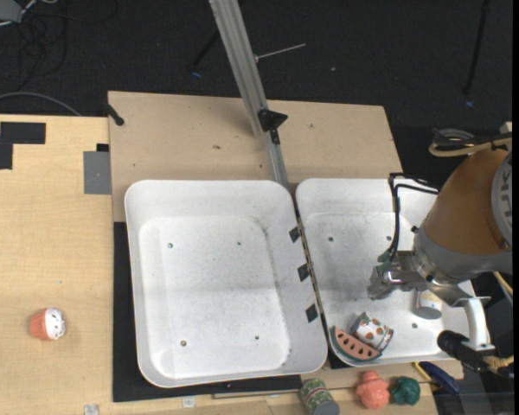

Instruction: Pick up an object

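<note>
My gripper (387,282) hangs low over the right bin (346,223), near its middle right. A watermelon-slice toy (358,345) lies at the bin's front edge, with a small white and orange toy (373,328) resting just above it. Both lie a short way below and left of the gripper. Nothing shows between the gripper's tips. The grey arm with its orange band (467,214) covers the bin's right side.
The left bin (156,201) sits beside the right one, with black clips along the shared wall. A metal rail (246,76) slants up behind the bins. Small toys (372,391) lie on the bench in front. An orange-white ball (48,324) rests far left.
</note>
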Action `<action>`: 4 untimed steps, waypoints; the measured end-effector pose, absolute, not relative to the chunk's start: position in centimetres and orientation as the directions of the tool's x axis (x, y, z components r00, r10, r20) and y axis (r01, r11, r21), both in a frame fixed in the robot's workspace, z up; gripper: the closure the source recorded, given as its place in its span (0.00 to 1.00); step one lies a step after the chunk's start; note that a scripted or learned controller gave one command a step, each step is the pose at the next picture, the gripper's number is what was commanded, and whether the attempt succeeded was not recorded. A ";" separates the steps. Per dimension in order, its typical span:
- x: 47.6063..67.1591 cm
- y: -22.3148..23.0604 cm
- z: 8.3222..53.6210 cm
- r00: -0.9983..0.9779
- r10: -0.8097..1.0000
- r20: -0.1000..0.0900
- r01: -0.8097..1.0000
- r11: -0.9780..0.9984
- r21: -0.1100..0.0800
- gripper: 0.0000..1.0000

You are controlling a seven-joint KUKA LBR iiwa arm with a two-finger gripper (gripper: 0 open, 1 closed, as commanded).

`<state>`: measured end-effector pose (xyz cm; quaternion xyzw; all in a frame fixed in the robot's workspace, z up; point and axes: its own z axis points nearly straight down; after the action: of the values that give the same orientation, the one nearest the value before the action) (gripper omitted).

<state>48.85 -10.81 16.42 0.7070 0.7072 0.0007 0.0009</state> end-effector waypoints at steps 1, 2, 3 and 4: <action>49.1 -11.5 22.5 0.000 1.000 -0.001 1.000 0.000 0.004 1.00; 49.2 -11.6 24.5 0.000 1.000 0.000 1.000 0.000 0.000 1.00; 51.2 -7.1 23.4 -0.003 1.000 0.002 1.000 0.003 -0.003 1.00; 53.4 -3.1 24.0 -0.004 1.000 0.002 1.000 0.004 -0.001 1.00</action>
<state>53.40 -3.06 23.96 0.7058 0.7085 0.0001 -0.0012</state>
